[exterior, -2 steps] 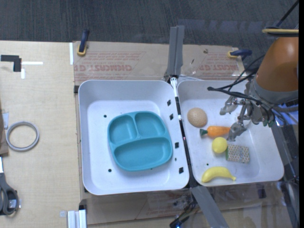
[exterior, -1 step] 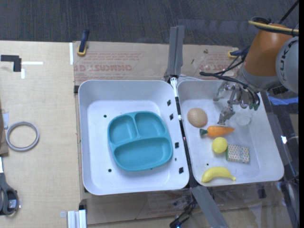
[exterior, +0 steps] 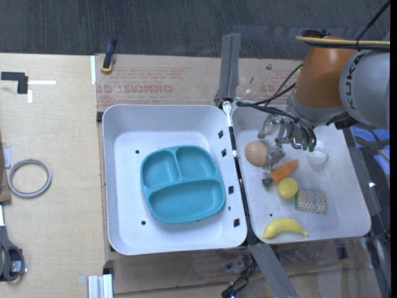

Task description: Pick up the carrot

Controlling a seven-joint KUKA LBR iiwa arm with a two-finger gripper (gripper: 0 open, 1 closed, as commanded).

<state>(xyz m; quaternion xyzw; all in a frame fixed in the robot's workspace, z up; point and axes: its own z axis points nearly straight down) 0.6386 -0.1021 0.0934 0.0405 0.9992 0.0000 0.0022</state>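
Your gripper [exterior: 279, 157] hangs with fingers apart just above the tapered orange carrot [exterior: 283, 170]; nothing is clamped, so grasping and lifting remain.

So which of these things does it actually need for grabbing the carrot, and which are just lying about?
Needed: carrot; hand, just above it.

Lying about: egg, lemon, banana, sponge, blue plate, tape roll.

Glossy white plastic bins [exterior: 118, 185] sit on a matt wooden bench [exterior: 56, 228].
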